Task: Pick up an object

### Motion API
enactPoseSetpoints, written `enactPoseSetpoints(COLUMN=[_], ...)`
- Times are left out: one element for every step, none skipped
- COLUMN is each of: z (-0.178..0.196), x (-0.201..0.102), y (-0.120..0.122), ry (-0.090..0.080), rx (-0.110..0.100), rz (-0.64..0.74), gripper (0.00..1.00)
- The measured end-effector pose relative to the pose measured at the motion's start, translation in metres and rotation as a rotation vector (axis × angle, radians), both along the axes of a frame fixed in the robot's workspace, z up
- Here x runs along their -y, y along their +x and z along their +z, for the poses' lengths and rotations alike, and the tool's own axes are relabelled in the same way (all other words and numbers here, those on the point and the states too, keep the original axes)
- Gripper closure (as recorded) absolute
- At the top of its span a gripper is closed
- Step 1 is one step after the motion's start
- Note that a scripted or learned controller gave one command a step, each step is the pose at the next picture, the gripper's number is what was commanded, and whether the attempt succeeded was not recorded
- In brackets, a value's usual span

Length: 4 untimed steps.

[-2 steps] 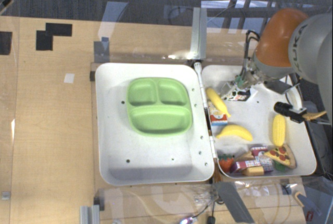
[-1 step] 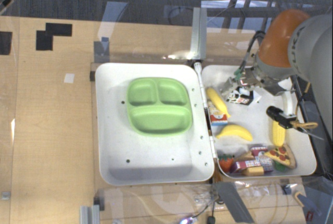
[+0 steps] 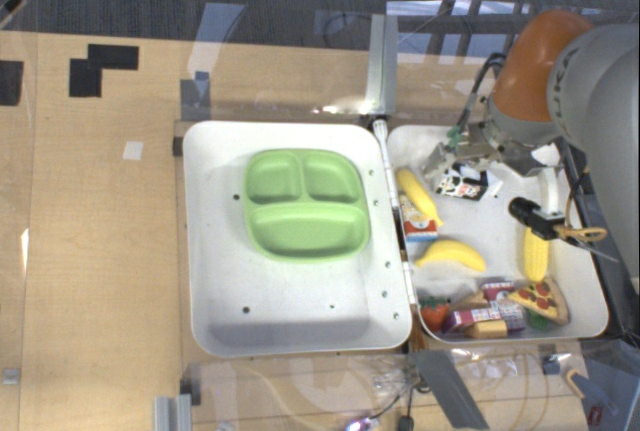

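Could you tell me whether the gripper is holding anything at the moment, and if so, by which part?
It cannot be told. The gripper sits low over the right bin near a small black-and-white card, but nothing is visibly between its fingers.

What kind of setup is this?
Probably a robot lab picking bench: a grey arm reaches over two white bins, one with a green divided plate, the other with toy food like a banana.
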State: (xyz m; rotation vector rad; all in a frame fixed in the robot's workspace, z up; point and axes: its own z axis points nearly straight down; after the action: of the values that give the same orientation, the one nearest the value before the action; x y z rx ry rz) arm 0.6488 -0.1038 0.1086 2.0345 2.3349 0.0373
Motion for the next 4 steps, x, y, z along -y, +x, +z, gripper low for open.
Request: enactPoseSetpoints(z=[0.014, -0.017, -0.016, -0.017], x=[-0.006, 0.005, 0.011, -0.007], y=[0.004, -0.088, -0.087, -0.042], ry=[0.005, 0.000, -0.011, -0.004], rx=[0.010, -0.035, -0.028, -0.034], rz=[0.008, 0.300, 0.294, 0.352], gripper=[1.00, 1.00, 0.00, 0.00])
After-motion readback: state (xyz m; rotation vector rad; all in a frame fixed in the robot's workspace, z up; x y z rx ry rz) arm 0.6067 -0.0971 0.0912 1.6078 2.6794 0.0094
